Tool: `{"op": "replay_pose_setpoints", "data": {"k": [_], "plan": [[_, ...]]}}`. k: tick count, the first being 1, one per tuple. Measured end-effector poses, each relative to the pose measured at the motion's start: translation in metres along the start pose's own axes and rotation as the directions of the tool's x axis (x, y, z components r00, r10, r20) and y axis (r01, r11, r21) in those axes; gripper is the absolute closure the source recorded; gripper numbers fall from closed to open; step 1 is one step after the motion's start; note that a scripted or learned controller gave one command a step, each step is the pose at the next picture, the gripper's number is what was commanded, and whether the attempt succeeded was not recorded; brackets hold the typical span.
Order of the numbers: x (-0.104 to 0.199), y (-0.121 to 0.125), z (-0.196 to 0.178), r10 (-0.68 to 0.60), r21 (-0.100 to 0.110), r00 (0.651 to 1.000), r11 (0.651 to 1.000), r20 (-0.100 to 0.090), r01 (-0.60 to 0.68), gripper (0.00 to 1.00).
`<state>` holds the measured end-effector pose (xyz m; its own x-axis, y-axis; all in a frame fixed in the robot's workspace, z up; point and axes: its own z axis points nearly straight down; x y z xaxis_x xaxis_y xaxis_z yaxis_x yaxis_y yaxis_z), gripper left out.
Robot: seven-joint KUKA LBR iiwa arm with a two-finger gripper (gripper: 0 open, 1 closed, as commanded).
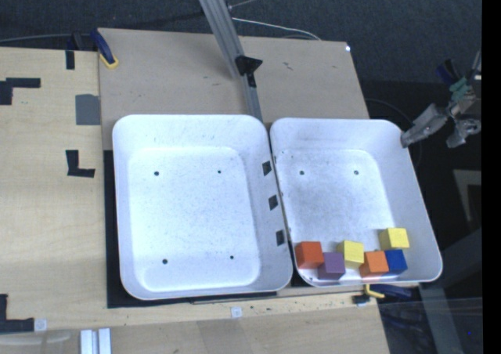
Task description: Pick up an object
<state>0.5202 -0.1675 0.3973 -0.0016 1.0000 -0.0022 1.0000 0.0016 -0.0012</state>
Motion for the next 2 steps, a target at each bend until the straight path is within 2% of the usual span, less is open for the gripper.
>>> {"op": "replay_pose_setpoints", "data": {"k": [1, 2], "plan": [[0.0, 0.0, 0.0, 0.0, 0.0, 1.0, 1.0, 0.0, 0.0, 0.0], [-0.009, -0.029, -0.038, 0.002, -0.005, 1.0, 1.0, 0.0, -0.002, 0.0]]}}
